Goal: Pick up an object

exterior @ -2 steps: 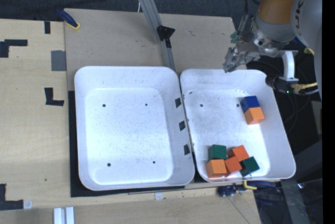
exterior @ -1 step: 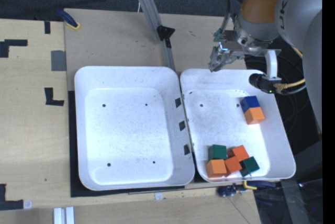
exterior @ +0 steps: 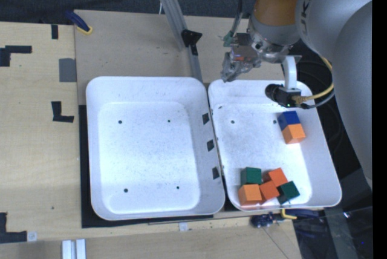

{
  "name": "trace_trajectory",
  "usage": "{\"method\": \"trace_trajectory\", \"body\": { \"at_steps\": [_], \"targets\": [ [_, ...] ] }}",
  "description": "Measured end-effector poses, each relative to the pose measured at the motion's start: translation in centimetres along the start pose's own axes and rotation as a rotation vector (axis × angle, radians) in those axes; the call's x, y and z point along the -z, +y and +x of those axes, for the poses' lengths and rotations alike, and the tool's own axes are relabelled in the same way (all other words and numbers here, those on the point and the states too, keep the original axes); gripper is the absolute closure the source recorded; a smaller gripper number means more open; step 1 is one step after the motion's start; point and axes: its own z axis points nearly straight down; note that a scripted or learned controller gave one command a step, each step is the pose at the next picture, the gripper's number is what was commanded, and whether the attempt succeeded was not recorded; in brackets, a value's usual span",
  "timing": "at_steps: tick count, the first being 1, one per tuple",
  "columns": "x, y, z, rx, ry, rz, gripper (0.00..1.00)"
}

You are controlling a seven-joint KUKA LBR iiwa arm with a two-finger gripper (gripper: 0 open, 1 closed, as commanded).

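A slanted metal pole (exterior: 172, 3) crosses the wooden bench (exterior: 36, 131), near a yellow-tipped blue clamp (exterior: 80, 22).

The arm (exterior: 338, 16) is cut off by the top and right edges. Above the right bin (exterior: 272, 100), its blurred wrist hides the jaws.

Small cubes lie in the right bin (exterior: 314, 149): a blue block (exterior: 288, 118) touching an orange block (exterior: 294, 133) near its far right wall, and by the near wall a tight cluster of two green blocks (exterior: 251, 176) and three orange ones (exterior: 250, 193)
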Motion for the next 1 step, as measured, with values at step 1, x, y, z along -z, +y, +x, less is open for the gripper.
{"method": "trace_trajectory", "body": {
  "at_steps": [1],
  "targets": [
    [-1.63, -0.34, 6.21, 0.001, 0.000, 0.003, 1.00]
  ]
}}
